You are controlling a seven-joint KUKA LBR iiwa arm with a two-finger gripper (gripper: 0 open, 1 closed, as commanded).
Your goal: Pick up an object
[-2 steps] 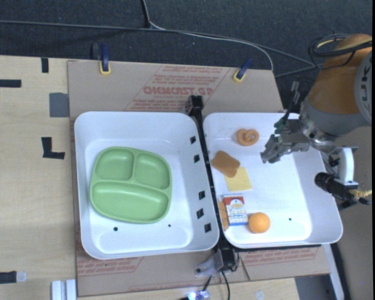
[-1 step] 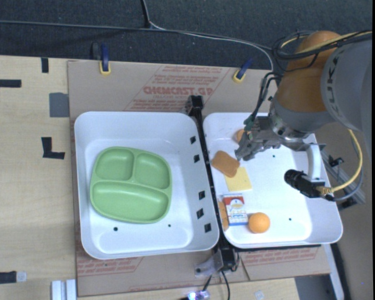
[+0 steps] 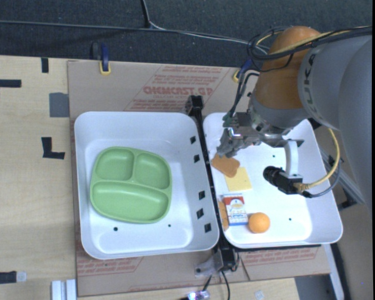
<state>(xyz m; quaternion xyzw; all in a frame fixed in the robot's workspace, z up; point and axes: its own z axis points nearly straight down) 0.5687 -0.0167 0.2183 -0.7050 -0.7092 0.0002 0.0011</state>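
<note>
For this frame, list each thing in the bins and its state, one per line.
Green divided plate: lying flat in the left bin.
Orange-brown piece: in the right bin, directly under the gripper.
Yellow slice: flat, touching the orange-brown piece.
Small box: lying flat.
Orange ball: resting beside the box.

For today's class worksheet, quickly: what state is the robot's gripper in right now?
Gripper: low over the brown slice in the right bin; open, shut or holding cannot be told.
</note>
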